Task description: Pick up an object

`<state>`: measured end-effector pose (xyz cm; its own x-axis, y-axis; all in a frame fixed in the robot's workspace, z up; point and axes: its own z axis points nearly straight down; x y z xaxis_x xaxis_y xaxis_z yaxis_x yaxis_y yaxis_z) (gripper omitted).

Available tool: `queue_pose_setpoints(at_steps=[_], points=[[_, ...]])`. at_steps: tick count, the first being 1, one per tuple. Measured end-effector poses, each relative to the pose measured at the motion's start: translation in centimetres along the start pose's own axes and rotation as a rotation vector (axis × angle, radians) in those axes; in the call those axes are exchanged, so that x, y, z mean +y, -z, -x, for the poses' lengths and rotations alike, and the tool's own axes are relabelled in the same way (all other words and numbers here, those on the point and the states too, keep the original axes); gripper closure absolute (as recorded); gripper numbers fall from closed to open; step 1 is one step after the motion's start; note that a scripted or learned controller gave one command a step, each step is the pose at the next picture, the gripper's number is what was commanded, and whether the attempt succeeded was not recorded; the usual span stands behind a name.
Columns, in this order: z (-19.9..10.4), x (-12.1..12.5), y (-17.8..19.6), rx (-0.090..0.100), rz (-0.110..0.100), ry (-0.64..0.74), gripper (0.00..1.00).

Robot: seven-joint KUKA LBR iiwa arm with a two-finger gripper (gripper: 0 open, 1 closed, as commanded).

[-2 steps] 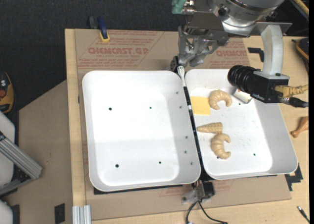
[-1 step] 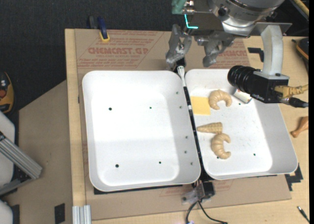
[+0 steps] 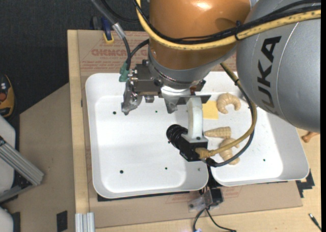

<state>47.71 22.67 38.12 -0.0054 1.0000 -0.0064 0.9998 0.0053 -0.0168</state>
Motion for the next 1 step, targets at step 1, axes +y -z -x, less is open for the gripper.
queue_pose_setpoints(at_steps=[1], points=[[0.24, 0.2, 2.03, 0.008, 0.019, -0.005, 1.0]])
